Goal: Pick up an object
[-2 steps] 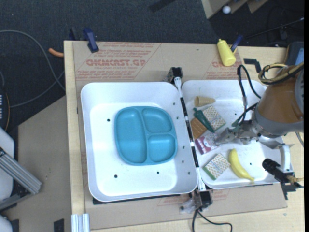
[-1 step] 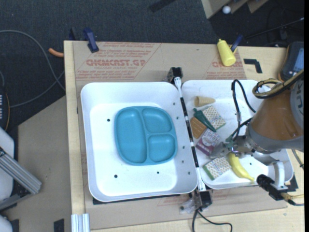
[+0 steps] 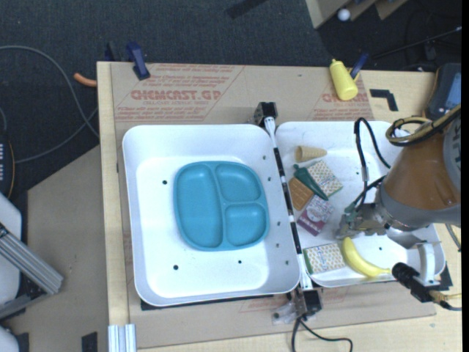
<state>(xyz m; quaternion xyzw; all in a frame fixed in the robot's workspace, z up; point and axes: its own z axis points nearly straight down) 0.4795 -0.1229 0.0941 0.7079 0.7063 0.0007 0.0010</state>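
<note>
The right bin [image 3: 344, 132] holds a yellow banana [image 3: 361, 260] near its front edge, a small patterned packet [image 3: 323, 257] beside it, a purple-and-white packet [image 3: 314, 215], a brown cracker-like piece [image 3: 300, 191], a green-edged patterned packet [image 3: 318, 178] and a tan cone [image 3: 310, 153]. My gripper [image 3: 352, 224] hangs low in this bin, just above the banana's upper end and right of the purple packet. The arm's orange band [image 3: 423, 174] covers the bin's right part.
The left bin [image 3: 146, 218] carries a blue three-compartment plate [image 3: 220, 203]. A yellow bottle-shaped object [image 3: 342, 80] lies on the cardboard behind the right bin. A blue clamp [image 3: 136, 59] sits at the back left corner. Black cable [image 3: 363, 152] loops over the right bin.
</note>
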